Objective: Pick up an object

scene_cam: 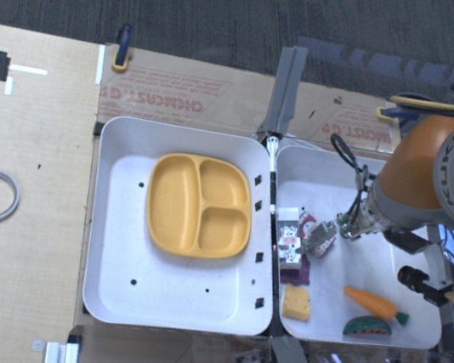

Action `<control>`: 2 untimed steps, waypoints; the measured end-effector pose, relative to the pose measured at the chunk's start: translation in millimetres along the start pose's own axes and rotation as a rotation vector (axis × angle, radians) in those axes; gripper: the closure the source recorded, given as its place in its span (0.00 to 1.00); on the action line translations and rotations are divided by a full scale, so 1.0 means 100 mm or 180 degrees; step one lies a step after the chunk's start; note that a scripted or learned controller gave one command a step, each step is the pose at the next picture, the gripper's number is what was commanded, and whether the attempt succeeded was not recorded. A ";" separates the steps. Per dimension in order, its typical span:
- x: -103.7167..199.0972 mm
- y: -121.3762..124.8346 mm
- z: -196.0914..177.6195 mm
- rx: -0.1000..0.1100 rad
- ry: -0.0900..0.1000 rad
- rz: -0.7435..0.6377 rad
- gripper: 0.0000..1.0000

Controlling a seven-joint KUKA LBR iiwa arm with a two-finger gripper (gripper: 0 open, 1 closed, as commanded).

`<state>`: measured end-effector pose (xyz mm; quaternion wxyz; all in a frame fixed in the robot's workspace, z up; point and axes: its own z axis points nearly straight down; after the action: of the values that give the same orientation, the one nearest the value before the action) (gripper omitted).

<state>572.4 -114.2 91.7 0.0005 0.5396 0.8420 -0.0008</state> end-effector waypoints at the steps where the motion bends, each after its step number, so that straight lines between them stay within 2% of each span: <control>1: 0.00 0.00 -0.09 0.0003 -0.0007 -0.0008 1.00; 2: 0.15 0.61 -1.00 0.0004 -0.0001 0.0794 1.00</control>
<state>621.8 -75.3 191.4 0.0005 0.6401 0.7683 -0.0013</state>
